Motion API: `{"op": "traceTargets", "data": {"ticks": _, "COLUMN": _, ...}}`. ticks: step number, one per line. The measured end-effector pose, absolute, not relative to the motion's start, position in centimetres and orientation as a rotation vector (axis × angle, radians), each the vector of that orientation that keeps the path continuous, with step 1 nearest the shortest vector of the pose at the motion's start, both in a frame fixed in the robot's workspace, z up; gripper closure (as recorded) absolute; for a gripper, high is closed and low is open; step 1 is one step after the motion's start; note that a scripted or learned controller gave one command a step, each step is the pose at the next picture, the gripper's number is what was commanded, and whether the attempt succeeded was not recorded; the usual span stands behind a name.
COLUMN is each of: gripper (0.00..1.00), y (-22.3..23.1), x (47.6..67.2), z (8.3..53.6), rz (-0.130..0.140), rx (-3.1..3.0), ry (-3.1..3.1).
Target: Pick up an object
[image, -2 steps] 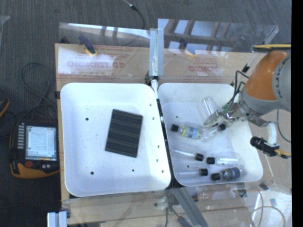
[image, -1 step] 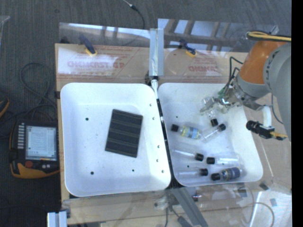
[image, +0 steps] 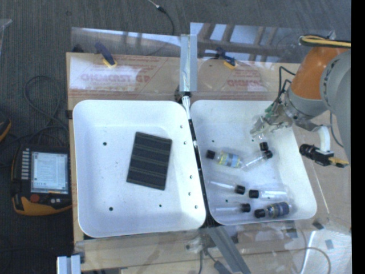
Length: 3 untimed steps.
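Observation:
My gripper (image: 263,125) hangs over the upper right part of the right bin (image: 199,119), reaching in from the right below the orange band. Several small clear vials with black caps lie under and in front of it. The nearest is a capped vial (image: 258,159) just below the gripper, with a loose black cap (image: 263,146) beside it. A vial with a yellow and blue label (image: 229,159) lies near the bin's middle. A dark blue vial (image: 277,210) rests at the front right. I see nothing between the gripper's tips.
The left bin (image: 91,119) holds a black ribbed rectangular pad (image: 149,160) near its middle. More clear vials (image: 227,185) lie along the front of the right bin. A handheld controller (image: 43,180) sits on the floor to the left.

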<state>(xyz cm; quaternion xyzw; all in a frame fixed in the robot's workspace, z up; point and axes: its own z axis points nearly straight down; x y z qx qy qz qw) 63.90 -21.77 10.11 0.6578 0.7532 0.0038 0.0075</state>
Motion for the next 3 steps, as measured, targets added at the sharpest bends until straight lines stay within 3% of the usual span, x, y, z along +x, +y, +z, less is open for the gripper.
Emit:
{"op": "traceTargets", "data": {"ticks": 1, "gripper": 1.00, "y": -16.7, "x": 66.9, "z": 21.6, "rz": 0.000, "rx": 2.005, "ry": 2.416}}
{"op": "traceTargets", "data": {"ticks": 3, "gripper": 1.00, "y": -4.2, "x": 66.8, "z": 22.8, "rz": 0.000, "rx": 2.029, "ry": 2.400}}
